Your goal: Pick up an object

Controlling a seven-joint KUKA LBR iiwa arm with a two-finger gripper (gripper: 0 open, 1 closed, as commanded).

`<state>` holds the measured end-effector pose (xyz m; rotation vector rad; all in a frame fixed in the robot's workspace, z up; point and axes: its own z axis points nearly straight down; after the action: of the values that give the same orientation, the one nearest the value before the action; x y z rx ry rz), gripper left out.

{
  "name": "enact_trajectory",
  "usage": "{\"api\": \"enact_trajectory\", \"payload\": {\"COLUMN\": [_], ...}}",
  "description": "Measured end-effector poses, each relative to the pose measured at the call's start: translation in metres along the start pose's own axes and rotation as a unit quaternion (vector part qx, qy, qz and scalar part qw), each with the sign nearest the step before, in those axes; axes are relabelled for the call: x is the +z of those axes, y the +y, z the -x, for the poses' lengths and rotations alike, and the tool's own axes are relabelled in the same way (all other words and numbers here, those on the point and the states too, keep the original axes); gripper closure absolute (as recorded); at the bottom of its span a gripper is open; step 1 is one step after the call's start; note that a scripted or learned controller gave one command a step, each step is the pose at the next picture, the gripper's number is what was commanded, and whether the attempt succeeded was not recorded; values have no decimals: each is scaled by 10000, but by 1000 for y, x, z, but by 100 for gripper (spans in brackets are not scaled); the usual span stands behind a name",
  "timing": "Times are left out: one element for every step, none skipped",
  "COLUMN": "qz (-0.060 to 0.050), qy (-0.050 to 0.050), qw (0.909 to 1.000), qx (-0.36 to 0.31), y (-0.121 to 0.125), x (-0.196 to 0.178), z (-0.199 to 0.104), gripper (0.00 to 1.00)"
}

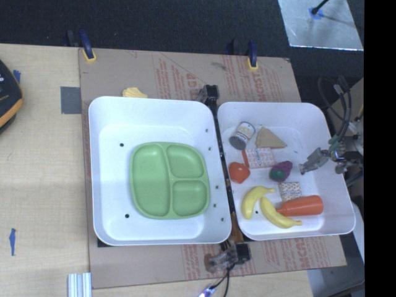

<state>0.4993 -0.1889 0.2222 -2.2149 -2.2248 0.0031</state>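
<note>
Bananas (267, 206) and carrot (301, 205) lie at the right bin's (322, 117) front; hand (311, 161) hovers just beyond them, grip state indeterminable.

Grey metal hand at the right edge

The hand (311, 163) is dull grey metal with slim, angular parts tapering to a pale tip. Behind it sits a darker, blocky body with a small teal mark, and thin dark cables loop out at the right; finer detail is too blurred to tell.

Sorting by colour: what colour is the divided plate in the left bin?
Light green plate, in the camera view.
</note>
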Motion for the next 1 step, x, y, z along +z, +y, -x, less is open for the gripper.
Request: {"api": "enact_trajectory", "payload": {"qz": [-6], "qy": [-2], "qw": [10000], "qx": [-7], "y": [37], "x": [131], "z": [-28], "gripper": [0]}}
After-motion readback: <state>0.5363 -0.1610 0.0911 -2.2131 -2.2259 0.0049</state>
